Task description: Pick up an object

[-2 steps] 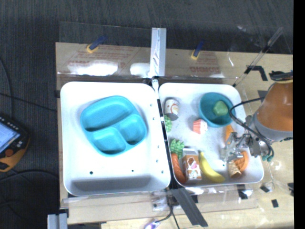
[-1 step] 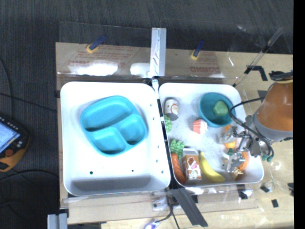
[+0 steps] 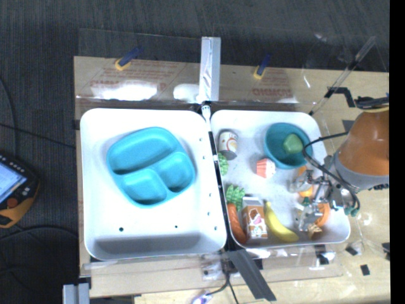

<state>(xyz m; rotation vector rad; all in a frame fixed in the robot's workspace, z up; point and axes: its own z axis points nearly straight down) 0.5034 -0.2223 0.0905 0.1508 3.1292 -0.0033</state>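
My gripper hangs low over the right bin's front right corner, just above a partly hidden orange object. The arm's orange band is at the right edge. Left of the gripper lie a yellow banana, a brown carton, an orange carrot and a green leafy toy. Farther back are a small can, a pink and white item, and a teal bowl with a green piece inside it.
The left bin holds a blue divided tray. A raised divider separates the two bins. Cables run across the right bin's back right corner near the arm. A clear panel with yellow clips stands behind the bins.
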